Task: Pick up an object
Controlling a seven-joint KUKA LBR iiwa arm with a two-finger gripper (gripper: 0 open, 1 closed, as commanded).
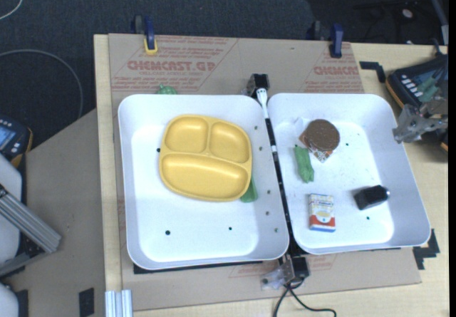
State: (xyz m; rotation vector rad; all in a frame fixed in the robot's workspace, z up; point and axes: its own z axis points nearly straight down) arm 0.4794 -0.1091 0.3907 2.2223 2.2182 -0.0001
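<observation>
The right bin [399,230] holds a round brown cookie-like piece [320,136], a green pod [304,164], a small white and orange box [322,211] and a black block [371,196]. In the left bin [142,237] lies a yellow divided plate [206,157], and a green scrap [249,193] pokes out from under its lower right edge. My gripper [420,123] is a grey shape at the far right, just outside the right bin's upper right rim. It is apart from every object, and nothing shows in it.
Blue clamps [149,32] [335,40] pin the brown board at the back. A dark device [417,84] sits beside the gripper at the right. A small green bit [167,90] lies behind the left bin. Cables run along the seam between the bins.
</observation>
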